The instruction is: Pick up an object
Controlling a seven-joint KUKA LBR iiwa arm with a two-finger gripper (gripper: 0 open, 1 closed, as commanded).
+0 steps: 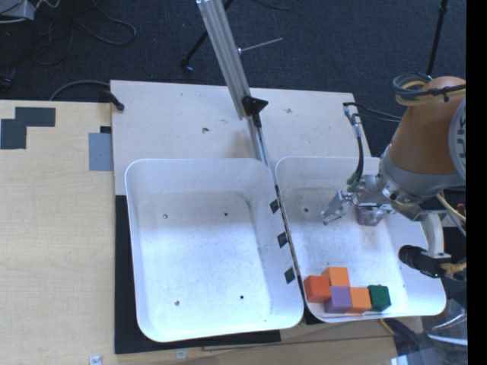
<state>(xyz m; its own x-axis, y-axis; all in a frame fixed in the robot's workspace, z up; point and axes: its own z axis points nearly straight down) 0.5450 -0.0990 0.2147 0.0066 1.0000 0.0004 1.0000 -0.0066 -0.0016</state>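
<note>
A cluster of small blocks lies at the near end of the right bin [304, 181]. It holds a red-orange block [317, 288], an orange block [338, 277], a purple block [339, 299], a second orange block [360, 299] and a green block [379, 297], all packed against each other. My gripper [333, 213] hangs over the middle of the right bin, well beyond the blocks and apart from them. I see nothing held in it. The orange-banded wrist [426, 128] stands above the bin's right side.
The left bin [144, 173] sits next to the right one, and a divider with black clips [280, 238] runs between them. A slanted aluminium rail [228, 59] rises behind the bins. A cable [358, 139] hangs near the right bin's far corner.
</note>
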